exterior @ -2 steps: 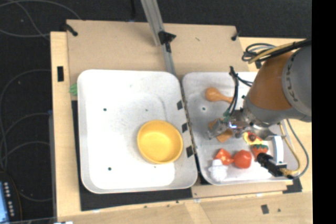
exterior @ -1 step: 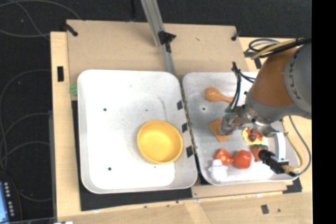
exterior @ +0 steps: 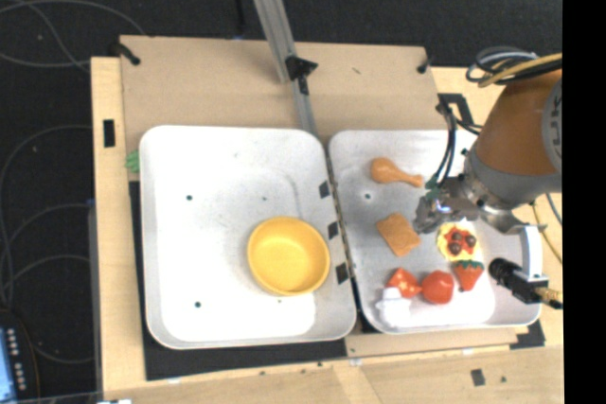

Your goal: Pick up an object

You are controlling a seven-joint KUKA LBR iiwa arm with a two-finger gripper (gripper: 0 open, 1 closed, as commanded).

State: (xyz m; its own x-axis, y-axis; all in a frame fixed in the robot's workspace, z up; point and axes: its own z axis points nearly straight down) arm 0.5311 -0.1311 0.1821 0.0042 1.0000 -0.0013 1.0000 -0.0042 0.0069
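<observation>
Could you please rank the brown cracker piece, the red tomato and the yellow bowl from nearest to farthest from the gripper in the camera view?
From the gripper:
1. Brown cracker piece, right bin, just lower-left of the gripper.
2. Red tomato, right bin, near its front edge.
3. Yellow bowl, left bin, across the divide.

Left bin [exterior: 189, 175] open around yellow bowl [exterior: 288, 254]; right bin [exterior: 355, 156] crowded near side: cracker [exterior: 398, 234], tomato [exterior: 436, 287], strawberry [exterior: 469, 274].
</observation>
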